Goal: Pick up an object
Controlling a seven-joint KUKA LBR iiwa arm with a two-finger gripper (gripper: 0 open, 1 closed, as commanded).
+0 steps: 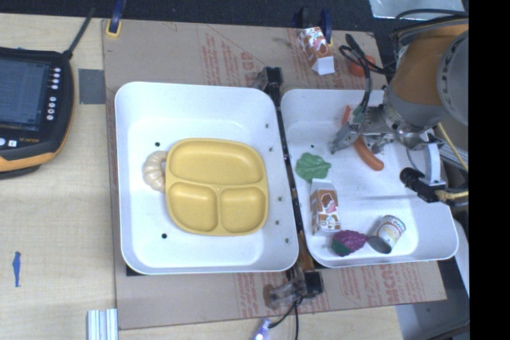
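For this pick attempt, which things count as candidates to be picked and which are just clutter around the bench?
Part of the job:
gripper
orange carrot
green leaf
small carton
purple vegetable
can

Just lying about:
yellow divided plate
tan bread piece
pendant
carton on the bench

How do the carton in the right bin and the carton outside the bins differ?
The bin carton lies flat inside the right bin; the outside carton sits on the cardboard beyond it. The bin carton looks larger and brown-and-white; the outside carton looks red and yellow. Both are small printed boxes.
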